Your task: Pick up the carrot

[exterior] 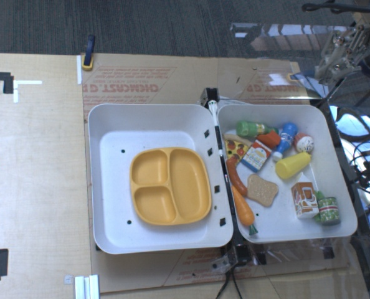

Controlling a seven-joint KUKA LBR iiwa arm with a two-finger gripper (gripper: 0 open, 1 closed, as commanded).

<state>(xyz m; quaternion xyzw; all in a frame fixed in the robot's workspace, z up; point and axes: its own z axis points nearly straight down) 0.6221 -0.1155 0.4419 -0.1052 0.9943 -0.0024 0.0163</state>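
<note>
Bench (35,185): light wood surface, brown cardboard sheet under two white bins. Dark carpet beyond far edge; cables and metal stand at upper right.

Left bin (104,185): we note yellow divided plate (170,185) at centre.

Right bin (334,167): we locate carrot (243,208) along left wall, near front corner, green tip pointing forward. Sausage (236,174) just behind it; bread slice (262,190) beside it.

Claw state: we cannot tell, so carrot-to-claw relation stays undetermined.
</note>
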